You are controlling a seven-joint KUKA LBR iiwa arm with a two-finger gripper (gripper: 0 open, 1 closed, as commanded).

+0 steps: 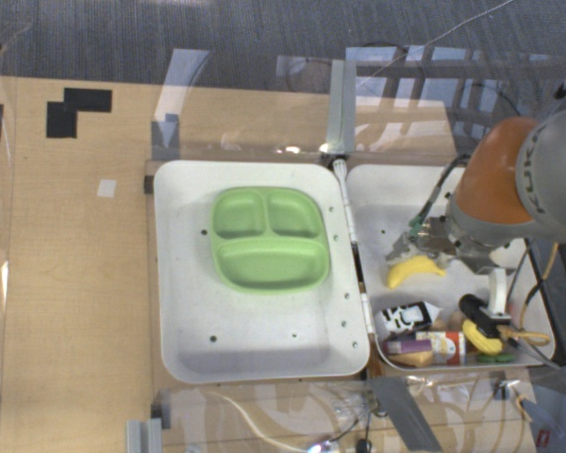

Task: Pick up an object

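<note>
A yellow banana (415, 272) lies in the middle of the right white bin (377, 206). My gripper (408, 243) hangs just above the banana's upper left end, reaching in from the right under the grey wrist and the orange band. Whether it touches the banana I cannot tell. Near the bin's front edge lie a black-and-white item (406, 315) and a small packet with a red and yellow label (432, 347).
The left white bin (184, 281) holds a green divided plate (267, 238) at its middle. A metal divider rail (351, 243) runs between the two bins. The wooden bench (66, 272) stretches to the left.
</note>
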